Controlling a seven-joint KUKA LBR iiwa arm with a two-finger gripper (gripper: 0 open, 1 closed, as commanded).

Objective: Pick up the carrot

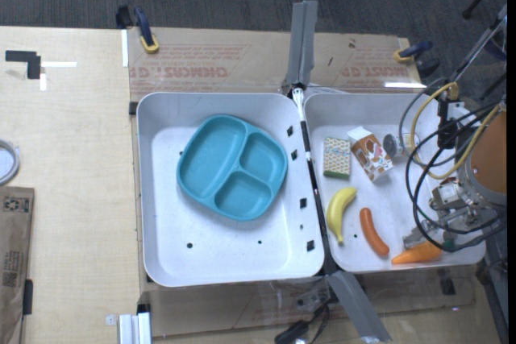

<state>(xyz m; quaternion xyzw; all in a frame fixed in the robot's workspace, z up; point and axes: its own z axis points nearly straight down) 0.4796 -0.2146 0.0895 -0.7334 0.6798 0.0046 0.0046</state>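
Observation:
The orange carrot (417, 254) lies in the near right corner of the right bin (318, 113), pointing left towards a red sausage. The arm comes in from the right under a tangle of yellow and black cables. Its gripper (421, 236) hangs low just above the carrot's thick end, close to it or touching it. The cables and wrist hide much of the gripper.
A yellow banana (340, 212) and a red sausage (372, 231) lie left of the carrot. Farther back stand a speckled box (337, 157), a small carton (370, 155) and a grey can (391, 145). A blue divided plate (233, 167) sits in the left bin (149, 197).

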